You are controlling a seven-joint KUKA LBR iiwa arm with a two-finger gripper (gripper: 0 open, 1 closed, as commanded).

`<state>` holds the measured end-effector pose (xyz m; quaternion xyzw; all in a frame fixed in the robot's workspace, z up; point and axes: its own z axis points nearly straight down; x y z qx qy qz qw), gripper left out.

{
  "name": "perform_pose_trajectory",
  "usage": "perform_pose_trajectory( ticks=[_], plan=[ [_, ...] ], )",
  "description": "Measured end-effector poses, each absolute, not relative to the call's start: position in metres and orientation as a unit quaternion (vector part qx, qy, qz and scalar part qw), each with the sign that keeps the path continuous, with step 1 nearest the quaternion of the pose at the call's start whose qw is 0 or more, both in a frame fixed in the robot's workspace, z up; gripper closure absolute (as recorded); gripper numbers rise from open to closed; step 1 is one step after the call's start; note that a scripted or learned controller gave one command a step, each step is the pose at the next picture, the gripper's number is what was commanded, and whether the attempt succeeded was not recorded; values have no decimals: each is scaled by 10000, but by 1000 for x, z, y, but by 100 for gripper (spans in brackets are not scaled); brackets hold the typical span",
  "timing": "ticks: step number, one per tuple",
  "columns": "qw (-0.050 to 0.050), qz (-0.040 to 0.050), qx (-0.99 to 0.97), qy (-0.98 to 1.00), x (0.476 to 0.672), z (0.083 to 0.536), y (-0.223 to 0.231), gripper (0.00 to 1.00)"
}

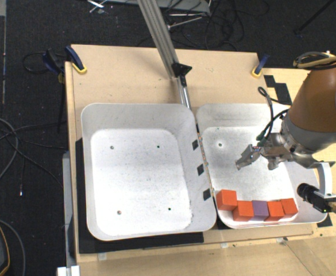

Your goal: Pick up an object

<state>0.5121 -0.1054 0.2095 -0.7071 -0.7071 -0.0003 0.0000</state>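
Your targets: a row of blocks along the right bin's near wall, four orange and one purple. They look light, rigid, flat-sided. Packed touching, so take the left end block across its free faces. Pincer hovers above, fingers apparently apart, empty. The wall crowds the near side.

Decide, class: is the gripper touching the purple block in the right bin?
Apart. The camera view shows the gripper over bare bin floor, clearly separated from the purple block at the near wall.
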Motion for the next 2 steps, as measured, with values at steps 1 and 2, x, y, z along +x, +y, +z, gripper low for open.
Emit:
perform_pose_trajectory(
  ticks=[1, 2],
  plan=[
    [-69, -24, -7063, -7079, 595, 290, -155, 0],
    [33, 29, -7089, -7053, 550, 161, -210, 0]
  ],
)
